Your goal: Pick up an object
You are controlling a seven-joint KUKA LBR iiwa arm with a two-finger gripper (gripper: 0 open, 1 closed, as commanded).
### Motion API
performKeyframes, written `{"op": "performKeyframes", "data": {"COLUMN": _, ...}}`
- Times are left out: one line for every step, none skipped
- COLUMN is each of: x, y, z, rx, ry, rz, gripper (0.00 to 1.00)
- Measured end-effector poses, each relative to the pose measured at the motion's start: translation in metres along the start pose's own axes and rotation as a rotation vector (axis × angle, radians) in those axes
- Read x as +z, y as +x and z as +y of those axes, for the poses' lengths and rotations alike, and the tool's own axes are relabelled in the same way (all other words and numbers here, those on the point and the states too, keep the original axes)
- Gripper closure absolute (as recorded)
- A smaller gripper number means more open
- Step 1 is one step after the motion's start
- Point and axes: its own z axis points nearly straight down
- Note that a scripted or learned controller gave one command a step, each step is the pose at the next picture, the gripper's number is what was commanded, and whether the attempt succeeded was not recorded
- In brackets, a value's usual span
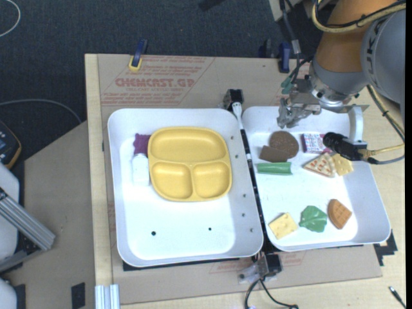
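The gripper (288,119) hangs at upper right over the right bin (367,201) — whether it is wide or narrow I cannot tell — just above a round brown patty (281,145), matte and flat.

Left bin (122,192): a yellow tray (190,161) fills the rear half, and the front floor is open. Right bin (376,221): toy foods crowd the back and front edge, with a bare strip between them.

Yellow divided tray (190,161), brown patty (280,145), green leaf (313,218), perhaps purple block (141,143).
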Motion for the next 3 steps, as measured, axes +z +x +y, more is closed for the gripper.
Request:
{"op": "performKeyframes", "data": {"x": -0.011, "y": 0.046, "z": 0.010, "rx": 0.001, "ry": -0.003, "rz": 0.000, "gripper": 1.00}}
{"op": "performKeyframes", "data": {"x": -0.005, "y": 0.100, "z": 0.023, "rx": 0.000, "ry": -0.002, "rz": 0.000, "gripper": 1.00}}
{"op": "performKeyframes", "data": {"x": -0.018, "y": 0.094, "z": 0.039, "rx": 0.004, "ry": -0.003, "rz": -0.001, "gripper": 1.00}}
